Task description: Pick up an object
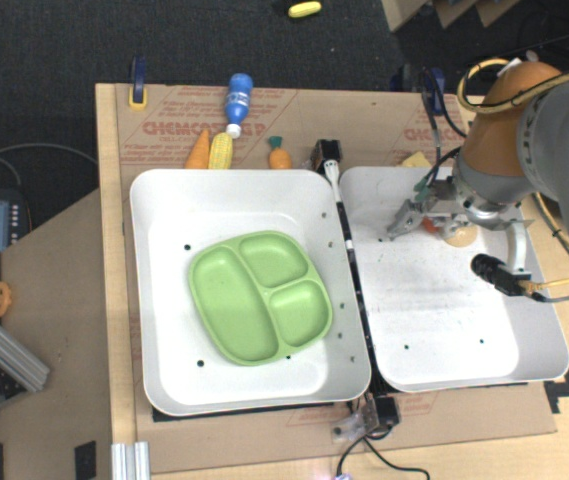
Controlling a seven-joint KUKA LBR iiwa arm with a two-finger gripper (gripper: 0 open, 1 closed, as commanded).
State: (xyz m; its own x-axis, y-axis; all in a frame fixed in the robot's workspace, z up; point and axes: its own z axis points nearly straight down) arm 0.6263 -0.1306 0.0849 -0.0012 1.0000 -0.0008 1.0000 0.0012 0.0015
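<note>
I see the gripper (pixel 411 218) low in the far part of the right bin (pixel 464 348), its thin metal fingers (pixel 400 223) angled toward the divider; I cannot tell from this view whether they are spread or closed. A small tan and red object (pixel 454 231) lies just beside the wrist, on the bin floor. The left bin (pixel 164 208) holds a green divided tray (pixel 259 296).
</note>
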